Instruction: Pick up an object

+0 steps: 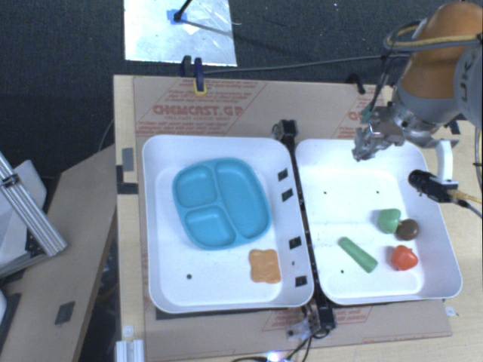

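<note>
My gripper (363,151) hangs above the far edge of the right bin (332,202), high over the floor, with nothing visible between its fingers. Down in that bin's near right part lie a green cylinder (357,254), a green rounded piece (389,219), a brown ball (407,229) and a red piece (404,257). All of them sit well below and to the right of the gripper. The left bin (162,202) holds a blue divided plate (221,202) and an orange piece (265,265).
A black clip strip runs along the divider (296,202) between the two bins. The bins rest on a cardboard sheet (204,108). A shiny foil sheet (177,21) lies beyond the bench on dark cloth.
</note>
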Controlling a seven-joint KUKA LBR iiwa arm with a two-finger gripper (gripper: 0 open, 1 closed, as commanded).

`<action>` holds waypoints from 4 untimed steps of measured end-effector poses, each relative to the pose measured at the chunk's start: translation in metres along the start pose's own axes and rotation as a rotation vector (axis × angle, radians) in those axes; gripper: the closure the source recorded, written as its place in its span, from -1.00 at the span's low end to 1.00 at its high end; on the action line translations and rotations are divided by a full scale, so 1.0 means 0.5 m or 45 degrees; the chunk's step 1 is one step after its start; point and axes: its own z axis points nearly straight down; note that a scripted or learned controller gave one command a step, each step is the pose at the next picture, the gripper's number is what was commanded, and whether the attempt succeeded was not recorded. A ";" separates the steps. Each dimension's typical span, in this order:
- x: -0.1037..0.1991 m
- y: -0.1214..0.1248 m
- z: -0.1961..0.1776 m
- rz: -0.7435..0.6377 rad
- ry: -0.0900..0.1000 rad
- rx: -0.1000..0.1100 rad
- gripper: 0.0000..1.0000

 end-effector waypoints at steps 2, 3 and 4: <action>0.194 -0.095 0.009 0.001 0.000 0.004 1.00; 0.295 -0.141 0.033 0.000 0.001 0.005 1.00; 0.391 -0.200 0.044 0.000 0.001 0.005 1.00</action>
